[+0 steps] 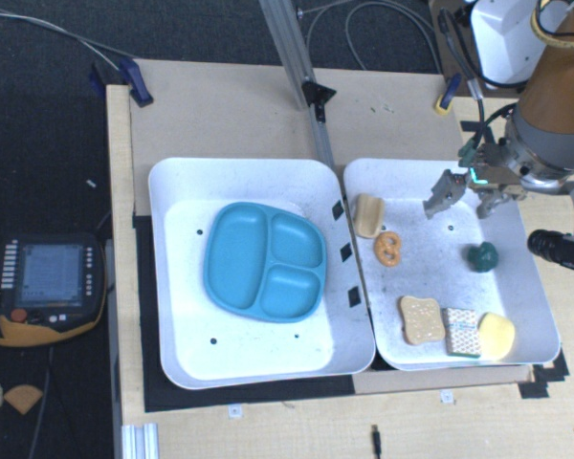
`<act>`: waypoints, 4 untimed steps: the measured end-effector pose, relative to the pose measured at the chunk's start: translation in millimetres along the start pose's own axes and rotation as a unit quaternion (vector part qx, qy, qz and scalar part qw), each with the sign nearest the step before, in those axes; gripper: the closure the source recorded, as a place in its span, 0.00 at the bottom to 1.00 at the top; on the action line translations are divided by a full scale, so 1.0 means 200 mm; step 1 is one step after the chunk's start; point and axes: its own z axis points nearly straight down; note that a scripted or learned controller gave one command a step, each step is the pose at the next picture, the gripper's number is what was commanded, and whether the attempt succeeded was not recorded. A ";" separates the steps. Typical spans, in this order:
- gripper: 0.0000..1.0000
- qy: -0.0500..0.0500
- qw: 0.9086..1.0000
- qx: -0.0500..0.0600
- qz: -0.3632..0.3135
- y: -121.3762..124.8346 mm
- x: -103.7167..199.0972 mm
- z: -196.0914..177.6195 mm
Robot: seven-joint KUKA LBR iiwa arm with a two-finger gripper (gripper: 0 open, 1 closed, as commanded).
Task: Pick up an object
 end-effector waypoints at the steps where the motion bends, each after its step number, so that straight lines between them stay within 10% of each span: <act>1: 0.00 0.000 1.000 -0.001 0.000 0.00 0.00 0.00; 4: 0.00 0.001 1.000 0.003 0.001 -0.03 -0.04 0.81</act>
